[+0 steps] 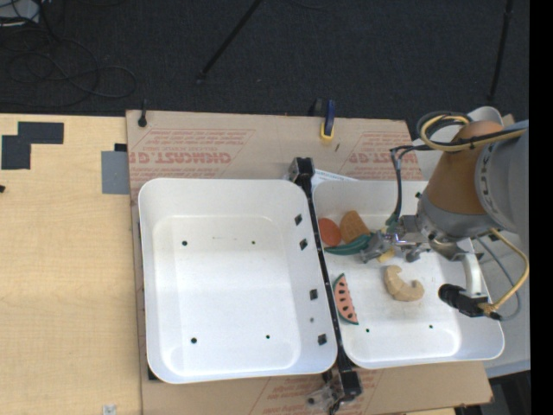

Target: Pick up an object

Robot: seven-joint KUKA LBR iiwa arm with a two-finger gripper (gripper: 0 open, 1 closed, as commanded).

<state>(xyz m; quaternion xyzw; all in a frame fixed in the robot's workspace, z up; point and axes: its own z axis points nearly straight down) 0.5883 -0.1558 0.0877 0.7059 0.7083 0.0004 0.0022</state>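
Worktop [60, 275]: pale wood, carrying a cardboard sheet [225, 150] on which both bins sit, probably to keep them level and in one place.

Left bin [160, 223]: shallow, white, likely the drop-off side for whatever gets lifted.

Right bin [471, 340]: shallow, white, butted against the left bin along a black clipped divider [313, 258], so a carried item would need only a short crossing. All loose items lie here, within the arm's reach from the right.

Arm [484, 188]: grey with an orange band, bent down over the right bin's upper part, wrist low above the contents. Judged to be at the approach or grasp stage.

Gripper [384, 245]: at the left end of the wrist, just beside the green item. Whether the fingers are spread or closed cannot be told, and nothing is clearly seen between them.

Candidate items, all resting on the bin floor:
- Beige curved piece [403, 284], mid-bin, just below the gripper, apart from the others.
- Green curved piece [346, 249], near the divider, nearest the gripper tip, the likeliest target.
- Tan lump [352, 226], touching the orange one.
- Orange-red round piece [329, 230], against the divider.
- Watermelon slice toy [346, 299], lying along the divider, awkward to reach because of the wall.
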